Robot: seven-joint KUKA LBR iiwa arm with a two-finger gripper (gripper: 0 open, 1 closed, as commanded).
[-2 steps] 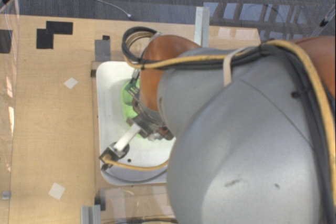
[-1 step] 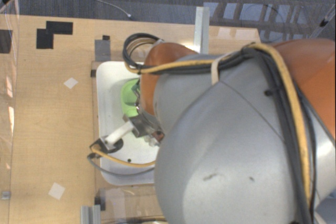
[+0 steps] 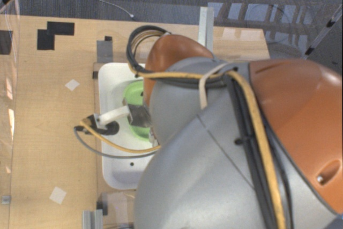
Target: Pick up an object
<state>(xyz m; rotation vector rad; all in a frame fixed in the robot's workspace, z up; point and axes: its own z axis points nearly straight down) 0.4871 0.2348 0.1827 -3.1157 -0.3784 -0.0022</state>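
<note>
Camera view gave me one white bin (image 3: 115, 169) and one green object (image 3: 133, 95) in it, directly under the gripper (image 3: 140, 117); jaw state I couldn't tell.

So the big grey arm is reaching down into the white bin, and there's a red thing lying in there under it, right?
Nearly. The arm does reach down into the white bin, but the thing under it is green, not red. The camera view shows it beside the gripper.
</note>
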